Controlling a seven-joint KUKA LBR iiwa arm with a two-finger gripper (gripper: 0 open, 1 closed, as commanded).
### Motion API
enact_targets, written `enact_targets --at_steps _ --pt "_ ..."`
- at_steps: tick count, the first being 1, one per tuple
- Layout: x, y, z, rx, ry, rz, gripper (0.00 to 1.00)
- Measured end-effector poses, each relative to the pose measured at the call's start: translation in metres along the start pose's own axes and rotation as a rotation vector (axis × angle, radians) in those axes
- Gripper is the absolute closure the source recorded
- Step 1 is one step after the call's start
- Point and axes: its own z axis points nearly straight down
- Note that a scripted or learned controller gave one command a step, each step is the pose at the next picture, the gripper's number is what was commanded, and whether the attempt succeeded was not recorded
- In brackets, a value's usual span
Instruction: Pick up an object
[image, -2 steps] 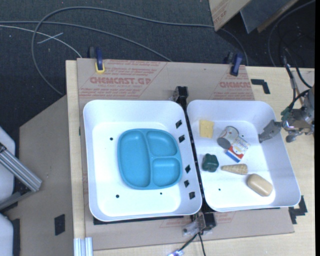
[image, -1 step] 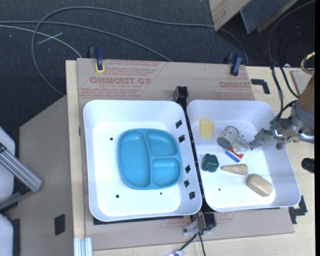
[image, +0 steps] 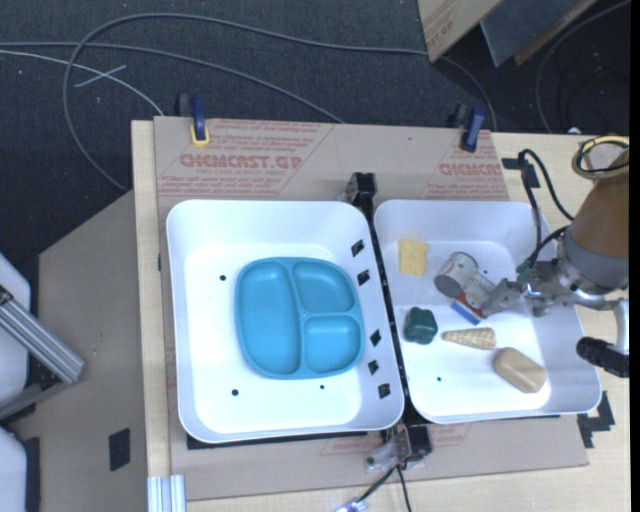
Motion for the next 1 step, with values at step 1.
enact_targets --at_steps 1 --pt "-0.0004 0.0022 0.0119 -0.004 0.0 -0.001 0.0"
